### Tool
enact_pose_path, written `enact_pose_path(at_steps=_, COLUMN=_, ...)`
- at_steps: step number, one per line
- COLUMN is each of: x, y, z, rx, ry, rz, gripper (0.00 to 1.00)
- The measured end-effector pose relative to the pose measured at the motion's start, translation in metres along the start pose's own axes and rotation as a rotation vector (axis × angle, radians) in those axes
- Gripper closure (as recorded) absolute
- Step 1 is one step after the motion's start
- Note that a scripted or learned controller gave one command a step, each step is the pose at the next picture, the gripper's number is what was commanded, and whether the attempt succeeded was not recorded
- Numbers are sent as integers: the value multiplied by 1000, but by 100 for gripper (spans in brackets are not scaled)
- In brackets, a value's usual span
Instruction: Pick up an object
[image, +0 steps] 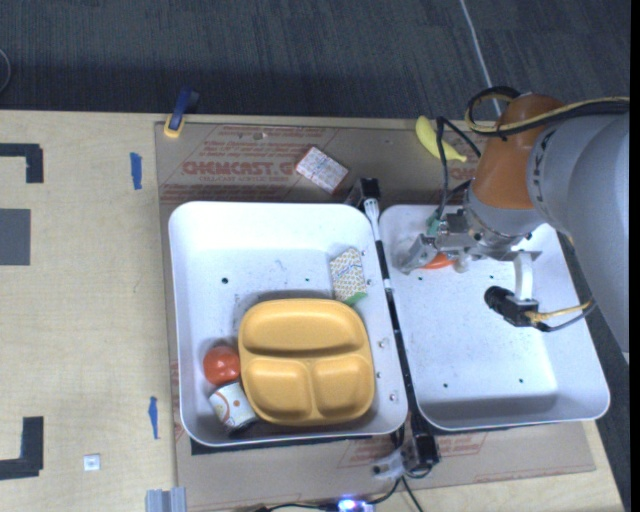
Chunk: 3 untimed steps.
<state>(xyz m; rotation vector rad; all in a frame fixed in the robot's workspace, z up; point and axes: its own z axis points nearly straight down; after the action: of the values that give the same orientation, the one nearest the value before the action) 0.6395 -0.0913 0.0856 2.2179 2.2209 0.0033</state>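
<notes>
Pincer (432, 256) sits low in the right bin (480, 370) over a small orange object (437, 263); its opening cannot be told. Risk: object slips aside against the bin wall

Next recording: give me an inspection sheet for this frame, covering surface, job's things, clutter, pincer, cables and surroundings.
Surface: wooden bench bearing a left bin and a right bin, side by side.
Job's things: in the left bin, a yellow tray, a red ball, a small can on its side, and a patterned packet. In the right bin, a small orange item under the pincer.
Clutter: a card and a yellow object on the board behind the bins.
Pincer: pincer low over the right bin's back left corner; finger state cannot be told.
Cables: black and yellow cables hanging off the arm over the right bin.
Surroundings: dark carpet beyond the bench.
</notes>
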Motion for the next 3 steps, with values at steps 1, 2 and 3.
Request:
enact_pose_path(at_steps=1, x=0, y=1, z=-11, rx=-4, ry=-1, rz=-1, gripper=100)
enact_pose_path(at_steps=2, x=-2, y=28, z=-67, rx=0, ry=0, rz=0, gripper=100)
enact_pose_path(at_steps=3, x=49, y=-33, z=-130, rx=6, ry=2, rz=-1, gripper=100)
